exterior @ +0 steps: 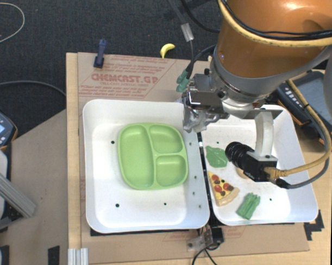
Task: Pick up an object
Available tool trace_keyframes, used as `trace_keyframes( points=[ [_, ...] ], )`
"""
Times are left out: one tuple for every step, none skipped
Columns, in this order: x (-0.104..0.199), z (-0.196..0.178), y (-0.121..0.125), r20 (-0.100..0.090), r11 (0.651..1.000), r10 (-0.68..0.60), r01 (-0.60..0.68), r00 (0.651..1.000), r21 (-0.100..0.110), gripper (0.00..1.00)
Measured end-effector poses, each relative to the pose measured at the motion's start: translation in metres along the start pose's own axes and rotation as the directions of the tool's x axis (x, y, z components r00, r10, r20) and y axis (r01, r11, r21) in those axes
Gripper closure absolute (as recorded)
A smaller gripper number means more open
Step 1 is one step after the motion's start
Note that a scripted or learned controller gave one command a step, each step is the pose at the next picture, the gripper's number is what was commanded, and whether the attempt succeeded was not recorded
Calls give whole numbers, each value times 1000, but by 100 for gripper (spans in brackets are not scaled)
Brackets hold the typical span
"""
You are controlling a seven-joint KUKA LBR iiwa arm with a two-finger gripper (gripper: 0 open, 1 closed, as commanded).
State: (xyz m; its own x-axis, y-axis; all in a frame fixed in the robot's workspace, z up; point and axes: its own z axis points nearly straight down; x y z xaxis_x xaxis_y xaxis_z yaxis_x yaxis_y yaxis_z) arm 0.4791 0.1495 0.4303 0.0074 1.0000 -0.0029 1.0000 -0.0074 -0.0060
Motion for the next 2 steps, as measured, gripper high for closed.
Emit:
trace_keyframes(
  points=[
    [5, -13, 0, -4, 1000, -8, 8, 1000, -7, 100],
    [5, -23, 1, -4, 1000, -8, 8, 1000, -8, 100]
  ],
)
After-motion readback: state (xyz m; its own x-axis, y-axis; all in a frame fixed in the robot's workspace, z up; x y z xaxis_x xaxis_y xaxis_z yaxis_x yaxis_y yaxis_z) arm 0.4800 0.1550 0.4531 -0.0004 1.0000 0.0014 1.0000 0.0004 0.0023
